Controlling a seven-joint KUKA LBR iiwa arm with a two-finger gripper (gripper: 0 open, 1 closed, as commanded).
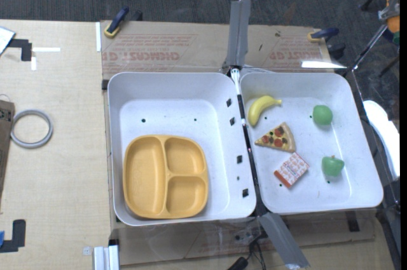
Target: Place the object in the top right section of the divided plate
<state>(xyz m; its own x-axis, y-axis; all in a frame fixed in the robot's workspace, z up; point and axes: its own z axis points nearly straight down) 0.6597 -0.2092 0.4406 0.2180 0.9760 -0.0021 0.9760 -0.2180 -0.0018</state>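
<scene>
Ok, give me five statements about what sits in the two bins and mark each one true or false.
1. The yellow divided plate lies in the left bin. True.
2. The banana rests on the plate. False: it lies in the right bin, near its upper left corner.
3. The pizza slice lies between the banana and the red and white packet. True.
4. Three green items sit in the right bin. False: two, the green ball and the green pepper.
5. The plate's sections hold food. False: all three are bare.

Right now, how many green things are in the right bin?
2. One green thing sits near the right bin's far right corner; the other lies nearer, by the right wall.
</scene>
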